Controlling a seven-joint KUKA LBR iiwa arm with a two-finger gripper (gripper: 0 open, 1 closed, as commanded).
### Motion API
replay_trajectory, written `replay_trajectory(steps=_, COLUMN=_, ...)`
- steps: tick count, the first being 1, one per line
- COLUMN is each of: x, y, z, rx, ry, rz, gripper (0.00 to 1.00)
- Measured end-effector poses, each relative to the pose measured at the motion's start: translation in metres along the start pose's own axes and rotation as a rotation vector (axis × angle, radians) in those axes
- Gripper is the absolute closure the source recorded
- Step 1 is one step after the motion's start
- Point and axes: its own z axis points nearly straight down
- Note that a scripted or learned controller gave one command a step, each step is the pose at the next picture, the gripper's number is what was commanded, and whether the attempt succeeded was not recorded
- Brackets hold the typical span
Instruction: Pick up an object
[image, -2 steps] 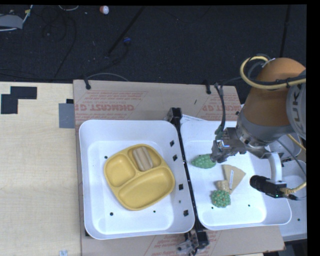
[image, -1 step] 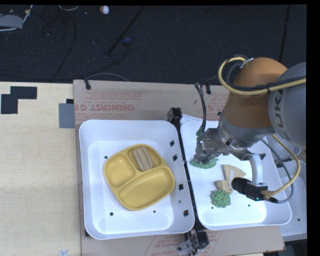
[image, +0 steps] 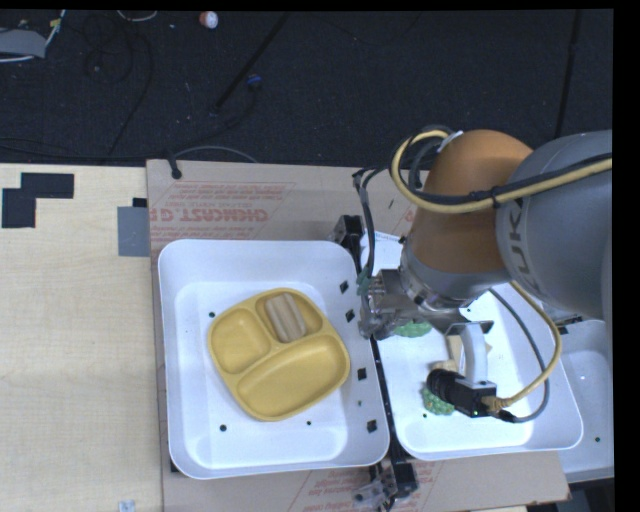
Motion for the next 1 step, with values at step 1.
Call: replay_trajectory(steps=1, x=0.0462, y=-0.0072, z=0.0146, rx=0.001, ry=-0.001, rz=0.000, gripper=1.00)
